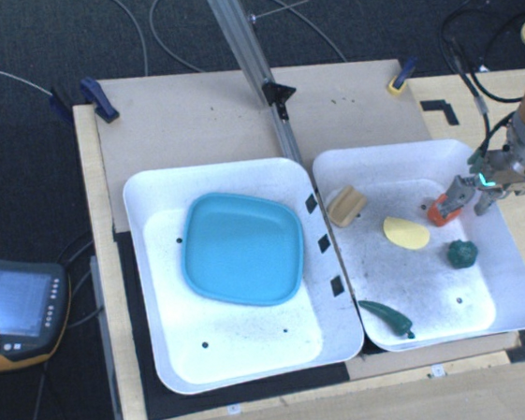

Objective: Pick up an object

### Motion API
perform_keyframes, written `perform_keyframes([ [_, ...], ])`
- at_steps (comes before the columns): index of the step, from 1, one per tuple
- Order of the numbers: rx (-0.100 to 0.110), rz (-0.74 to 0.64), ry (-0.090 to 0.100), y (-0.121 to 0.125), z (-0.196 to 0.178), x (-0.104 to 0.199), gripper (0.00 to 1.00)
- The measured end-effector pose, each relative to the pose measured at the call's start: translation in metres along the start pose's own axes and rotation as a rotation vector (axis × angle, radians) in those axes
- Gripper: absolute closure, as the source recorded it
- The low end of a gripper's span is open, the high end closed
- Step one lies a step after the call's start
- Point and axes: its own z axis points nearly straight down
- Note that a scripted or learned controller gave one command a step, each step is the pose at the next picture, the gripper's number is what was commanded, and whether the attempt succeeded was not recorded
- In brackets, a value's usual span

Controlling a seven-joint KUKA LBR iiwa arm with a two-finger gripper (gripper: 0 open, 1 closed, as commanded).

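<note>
Over the right bin (503, 252), near its upper right edge, the gripper (469, 192) reaches in from the right, most of the arm cut off by the frame so that just a strip of orange and grey shows at the border. Its fingers (458, 190) appear parted, and nothing sits between them; a small orange-red object (442, 212) lies just below and to the left of the fingertips, so close that contact cannot be ruled out (the overlap is too blurred to judge). What this object is cannot be made out. Beside it to the left lies a yellow oval piece (406, 233), with a tan block (346, 207) near the bin's left wall. A dark green lump (461, 252) rests lower right, and a green pepper-like item (388, 316) lies along the front edge. The left bin (156, 264) holds a blue plate (243, 248), tilted slightly.
</note>
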Motion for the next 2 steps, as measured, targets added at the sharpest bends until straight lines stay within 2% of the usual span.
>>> perform_keyframes([
  [1,0.000,0.000,0.000,0.000,0.000,0.000,0.00],
  [2,0.005,0.000,0.001,-0.006,0.060,0.005,0.00],
])
